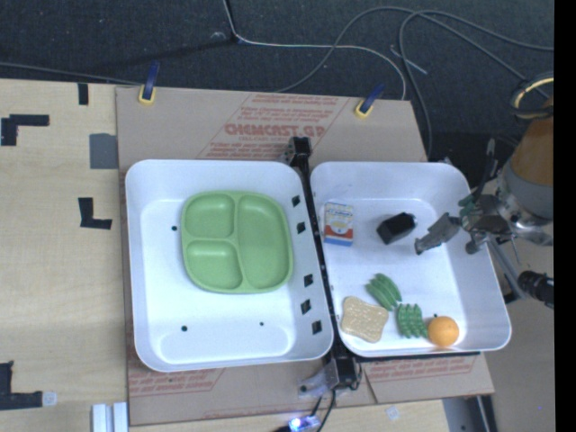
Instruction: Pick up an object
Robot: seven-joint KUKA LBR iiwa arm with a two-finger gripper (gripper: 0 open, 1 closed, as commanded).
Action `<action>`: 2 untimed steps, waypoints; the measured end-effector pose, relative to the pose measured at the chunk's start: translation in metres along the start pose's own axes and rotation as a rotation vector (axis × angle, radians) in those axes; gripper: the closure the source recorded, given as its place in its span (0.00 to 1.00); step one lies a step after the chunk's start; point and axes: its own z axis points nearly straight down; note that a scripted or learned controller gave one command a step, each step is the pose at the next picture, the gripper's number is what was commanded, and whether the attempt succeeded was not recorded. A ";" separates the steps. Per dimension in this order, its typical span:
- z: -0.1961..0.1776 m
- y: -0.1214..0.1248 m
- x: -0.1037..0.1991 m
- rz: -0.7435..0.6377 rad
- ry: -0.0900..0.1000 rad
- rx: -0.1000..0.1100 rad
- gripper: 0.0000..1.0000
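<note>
The right bin (450, 180) holds several small objects. A white, blue and red carton (338, 222) lies at its left, with a black block (395, 228) beside it. Toward the front lie a green pod (385, 289), a second green piece (411, 319), a tan cracker (364, 319) and an orange ball (443, 331). My gripper (453, 239) hangs over the right side of this bin, just right of the black block, open with nothing between its fingers. One grey finger (436, 233) points toward the block without touching it.
The left bin (153, 268) carries a green divided plate (238, 241). A black clip rail (310, 241) runs between the two bins. Both bins rest on a cardboard sheet (270, 124), with cables behind it.
</note>
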 end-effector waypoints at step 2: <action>0.037 0.003 -0.003 -0.004 -0.003 -0.009 0.00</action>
